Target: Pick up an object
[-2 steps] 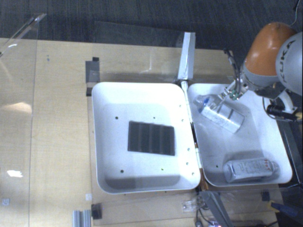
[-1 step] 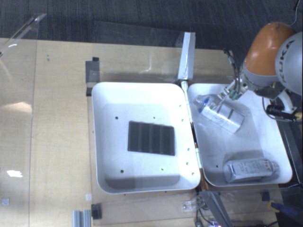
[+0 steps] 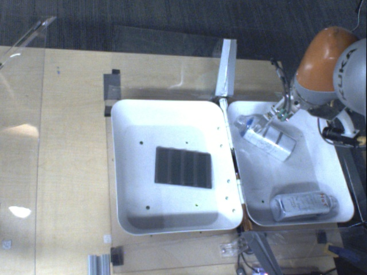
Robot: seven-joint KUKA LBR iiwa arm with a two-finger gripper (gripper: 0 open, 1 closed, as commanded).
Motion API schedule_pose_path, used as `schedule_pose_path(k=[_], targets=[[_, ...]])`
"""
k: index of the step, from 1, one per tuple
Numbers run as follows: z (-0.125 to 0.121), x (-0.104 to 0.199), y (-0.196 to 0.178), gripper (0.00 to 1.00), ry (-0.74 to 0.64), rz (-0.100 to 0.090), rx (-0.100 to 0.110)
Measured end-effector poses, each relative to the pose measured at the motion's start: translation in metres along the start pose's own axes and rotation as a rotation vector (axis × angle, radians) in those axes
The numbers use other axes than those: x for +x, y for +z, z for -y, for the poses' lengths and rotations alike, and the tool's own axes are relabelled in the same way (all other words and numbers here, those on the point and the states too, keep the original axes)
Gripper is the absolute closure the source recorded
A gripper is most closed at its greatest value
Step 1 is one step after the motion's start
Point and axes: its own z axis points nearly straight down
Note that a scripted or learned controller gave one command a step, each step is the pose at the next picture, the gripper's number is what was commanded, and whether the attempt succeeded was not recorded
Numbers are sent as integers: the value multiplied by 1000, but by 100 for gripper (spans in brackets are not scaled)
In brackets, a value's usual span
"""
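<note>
**Q.** What is laid out, taken from the largest element down?

**A.** A wooden bench [image 3: 69, 171] bears two shallow white bins. The left bin [image 3: 132, 125] contains a dark ribbed rectangular pad [image 3: 183, 167] lying flat near its centre. The right bin [image 3: 330, 171] contains two objects: a clear plastic bottle [image 3: 265, 137] in the upper half and a grey wrapped packet [image 3: 303, 205] near the lower rim. The arm [image 3: 327, 62] enters from the right, its orange band above the wrist.

**Q.** Which relation governs the coming move?

**A.** The gripper [image 3: 282, 112] sits at the upper right of the bottle, just beside or touching it; contact cannot be confirmed. The bottle lies immediately below and left of the gripper, far nearer than the packet, which is well apart toward the lower rim.

**Q.** How is the bottle oriented?

**A.** Its long axis runs diagonally, upper left to lower right, the narrower end apparently pointing toward the divider between the bins. Whether the gripper is spread or closed cannot be told.
</note>
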Motion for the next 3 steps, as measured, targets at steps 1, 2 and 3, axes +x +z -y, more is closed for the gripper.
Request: schedule_pose_path(k=[1,2,3], targets=[[0,0,0,0,0,0,0],[0,0,0,0,-10,0,0],[0,0,0,0,-31,1,1]])
